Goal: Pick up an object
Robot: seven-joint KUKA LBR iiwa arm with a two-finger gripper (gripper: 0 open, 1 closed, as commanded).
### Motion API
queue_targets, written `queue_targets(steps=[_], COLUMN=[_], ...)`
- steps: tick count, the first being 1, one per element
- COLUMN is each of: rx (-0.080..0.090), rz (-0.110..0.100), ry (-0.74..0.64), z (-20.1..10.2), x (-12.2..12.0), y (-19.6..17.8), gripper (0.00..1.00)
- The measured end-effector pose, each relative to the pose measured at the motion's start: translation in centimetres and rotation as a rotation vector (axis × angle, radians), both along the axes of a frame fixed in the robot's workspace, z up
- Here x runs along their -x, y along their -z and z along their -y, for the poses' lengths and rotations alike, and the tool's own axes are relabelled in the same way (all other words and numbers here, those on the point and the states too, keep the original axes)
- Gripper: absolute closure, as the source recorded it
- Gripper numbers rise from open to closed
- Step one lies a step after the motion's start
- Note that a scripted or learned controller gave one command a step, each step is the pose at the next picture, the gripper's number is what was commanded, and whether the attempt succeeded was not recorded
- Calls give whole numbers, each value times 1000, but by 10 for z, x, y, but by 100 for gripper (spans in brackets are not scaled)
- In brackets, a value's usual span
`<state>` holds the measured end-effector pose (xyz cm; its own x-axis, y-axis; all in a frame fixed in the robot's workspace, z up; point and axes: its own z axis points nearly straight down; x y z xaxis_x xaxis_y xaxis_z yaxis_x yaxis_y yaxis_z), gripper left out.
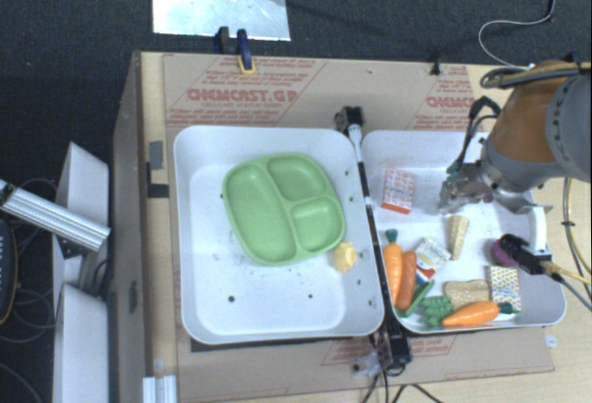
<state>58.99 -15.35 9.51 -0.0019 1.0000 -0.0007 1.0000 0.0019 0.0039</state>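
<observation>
My gripper (455, 197) hangs low over the right bin (553, 301), near its back middle. Just in front of it a pale cheese wedge (456, 236) lies on the bin floor. To its left lies a small orange-and-white packet (399, 189). Two carrots (393, 272) lie side by side by the bin's left wall, and a third carrot (473, 313) lies at the front. A bread slice (465, 292), a green vegetable (435, 307), a checkered cracker (504, 286) and a purple piece (506, 250) sit nearby. Nothing is visibly held.
The left bin (199, 235) holds a green divided plate (283, 207) and a small yellow piece (344, 256) by its right wall. The arm's orange band (529, 122) rises above the right bin's back right corner. A black divider runs between the bins.
</observation>
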Motion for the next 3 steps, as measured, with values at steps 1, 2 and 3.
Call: queue_targets(steps=[1,2,3], rx=[0,-1,0], rz=[0,-1,0], ry=[0,-2,-3], z=[0,-50,-50], x=[0,-74,-80], y=[0,10,10], gripper=[0,0,0])
